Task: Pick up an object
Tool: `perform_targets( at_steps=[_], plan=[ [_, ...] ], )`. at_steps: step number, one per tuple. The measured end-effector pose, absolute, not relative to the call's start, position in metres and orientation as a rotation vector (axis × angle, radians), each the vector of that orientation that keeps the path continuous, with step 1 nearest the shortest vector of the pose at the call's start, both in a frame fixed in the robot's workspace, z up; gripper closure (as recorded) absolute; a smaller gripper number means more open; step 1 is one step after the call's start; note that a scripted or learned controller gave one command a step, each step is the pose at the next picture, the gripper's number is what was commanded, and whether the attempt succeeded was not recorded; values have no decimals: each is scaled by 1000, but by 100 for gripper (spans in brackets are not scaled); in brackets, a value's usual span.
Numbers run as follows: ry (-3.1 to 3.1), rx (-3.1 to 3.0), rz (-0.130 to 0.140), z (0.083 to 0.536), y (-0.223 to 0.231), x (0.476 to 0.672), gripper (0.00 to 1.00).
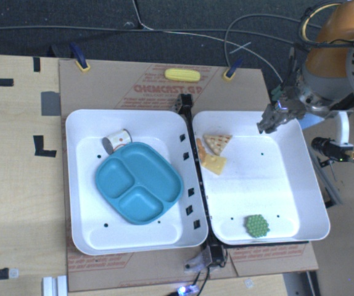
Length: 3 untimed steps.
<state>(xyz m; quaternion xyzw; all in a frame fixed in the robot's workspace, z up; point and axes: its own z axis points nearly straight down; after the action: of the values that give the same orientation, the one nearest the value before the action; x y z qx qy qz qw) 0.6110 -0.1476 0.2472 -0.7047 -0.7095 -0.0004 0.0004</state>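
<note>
A brown cardboard sheet covers the bench under two shallow white bins set side by side. The left bin holds a blue divided tray, which lies flat near the bin's middle with its three compartments facing up. Just beyond the tray's far left corner a small white cup lies on its side, touching or nearly touching the tray's edge.

The grey arm with its orange band comes in at the upper right, and its gripper hangs over the far right corner of the right bin. The gripper is small and dark here, so whether it is spread or closed cannot be told, and nothing visible sits in it.

In the right bin, a triangular waffle-patterned piece rests against the far left side, with a yellow wedge just beside it toward the camera, the two touching. A green bumpy ball sits near the bin's near edge, well apart from both.

A yellow banana-like object lies on the cardboard beyond the bins.
</note>
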Motion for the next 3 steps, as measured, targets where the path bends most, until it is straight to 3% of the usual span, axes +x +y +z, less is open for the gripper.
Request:
perform_targets(
  at_steps=[3],
  plan=[
    [-2226,-2215,2,249,3,623,100]
  ],
)
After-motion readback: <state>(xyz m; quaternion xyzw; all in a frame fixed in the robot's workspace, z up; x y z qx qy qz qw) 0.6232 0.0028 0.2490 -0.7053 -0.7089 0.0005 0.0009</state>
